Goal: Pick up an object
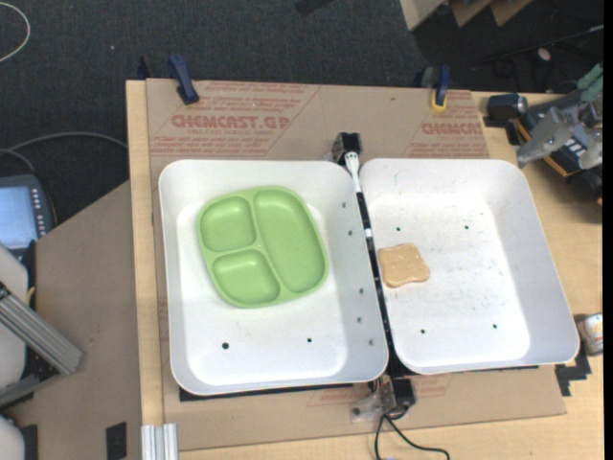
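Toast-like slice (403,265) lies in right bin (517,257).

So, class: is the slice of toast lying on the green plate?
No, the toast lies in the right bin, while the green plate sits in the left bin.

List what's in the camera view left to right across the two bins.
Left bin → green divided plate → the black clamp strip where the bins meet → slice of toast, at the right bin's left side → right bin → gripper, past the right bin's far right corner.
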Motion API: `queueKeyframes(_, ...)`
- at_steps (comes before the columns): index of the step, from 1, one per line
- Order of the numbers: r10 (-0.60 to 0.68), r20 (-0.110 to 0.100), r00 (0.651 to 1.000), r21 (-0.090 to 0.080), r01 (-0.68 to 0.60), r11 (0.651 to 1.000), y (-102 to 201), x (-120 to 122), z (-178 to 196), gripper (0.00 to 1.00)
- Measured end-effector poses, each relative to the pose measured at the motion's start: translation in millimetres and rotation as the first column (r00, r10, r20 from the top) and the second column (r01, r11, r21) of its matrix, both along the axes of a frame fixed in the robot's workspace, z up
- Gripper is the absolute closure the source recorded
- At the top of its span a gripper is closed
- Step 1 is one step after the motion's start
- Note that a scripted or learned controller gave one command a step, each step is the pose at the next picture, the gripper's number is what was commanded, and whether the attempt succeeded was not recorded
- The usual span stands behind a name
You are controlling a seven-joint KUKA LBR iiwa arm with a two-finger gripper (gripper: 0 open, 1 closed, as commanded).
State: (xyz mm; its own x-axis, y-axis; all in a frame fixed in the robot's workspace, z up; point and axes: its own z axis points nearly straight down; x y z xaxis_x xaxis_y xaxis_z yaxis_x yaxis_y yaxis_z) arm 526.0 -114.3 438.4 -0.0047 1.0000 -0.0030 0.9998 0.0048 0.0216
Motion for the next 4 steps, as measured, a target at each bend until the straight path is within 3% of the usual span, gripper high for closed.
queueKeyframes(1,0.006,-0.012,1.0,0.005,-0.006,1.0,101,-23,46,0.0)
queueKeyframes(2,0.011,-0.014,1.0,0.008,-0.011,1.0,226,-44,100,0.0)
queueKeyframes(3,-0.004,-0.017,1.0,0.004,0.004,1.0,219,-42,108,1.0)
queueKeyframes(4,-0.002,-0.035,0.999,0.0,0.002,1.0,242,-48,-7,1.0)
